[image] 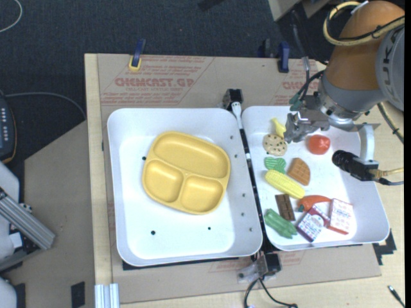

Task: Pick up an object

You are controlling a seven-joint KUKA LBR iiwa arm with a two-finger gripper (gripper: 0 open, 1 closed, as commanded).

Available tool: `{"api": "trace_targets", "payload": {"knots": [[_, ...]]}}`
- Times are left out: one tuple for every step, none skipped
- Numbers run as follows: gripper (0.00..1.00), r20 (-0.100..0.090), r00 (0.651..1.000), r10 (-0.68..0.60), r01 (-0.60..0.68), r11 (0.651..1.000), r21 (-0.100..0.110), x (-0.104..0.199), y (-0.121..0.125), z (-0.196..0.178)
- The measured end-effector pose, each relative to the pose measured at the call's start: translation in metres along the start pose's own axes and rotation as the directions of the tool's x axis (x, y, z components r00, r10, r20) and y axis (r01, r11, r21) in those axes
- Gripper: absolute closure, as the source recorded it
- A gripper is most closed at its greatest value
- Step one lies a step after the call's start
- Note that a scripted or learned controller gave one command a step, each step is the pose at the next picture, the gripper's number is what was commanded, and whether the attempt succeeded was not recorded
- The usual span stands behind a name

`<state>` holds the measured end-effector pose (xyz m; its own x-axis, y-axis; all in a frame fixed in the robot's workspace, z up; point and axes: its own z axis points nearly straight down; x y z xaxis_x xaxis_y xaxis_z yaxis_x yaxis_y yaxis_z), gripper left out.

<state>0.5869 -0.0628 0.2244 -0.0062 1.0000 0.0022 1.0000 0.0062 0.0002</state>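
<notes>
Camera view, right bin (369, 201), near edge: a green pod (279, 223) and two red-and-white packets (340, 215) lie close together.
Right bin, middle: a brown bar (284, 206), a yellow corn cob (284, 183) and a brown toast slice (298, 171), close together.
Left bin (128, 223): a yellow divided plate (186, 172) lies at its centre.
Right bin, far half: a cookie (275, 144) by the left edge, a red tomato (318, 144) further right.
Gripper (297, 135): hangs over the far half, between cookie and tomato. I cannot tell whether it is open or closed.
</notes>
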Motion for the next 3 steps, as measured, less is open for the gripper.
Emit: {"api": "trace_targets", "payload": {"knots": [[1.00,0.001,1.000,0.000,0.000,1.000,-0.001,0.051,0.015,0.011],[1.00,0.000,1.000,-0.001,0.001,1.000,-0.004,0.111,0.029,-0.005],[1.00,0.001,1.000,0.003,-0.003,1.000,-0.002,0.126,0.032,-0.009]]}}
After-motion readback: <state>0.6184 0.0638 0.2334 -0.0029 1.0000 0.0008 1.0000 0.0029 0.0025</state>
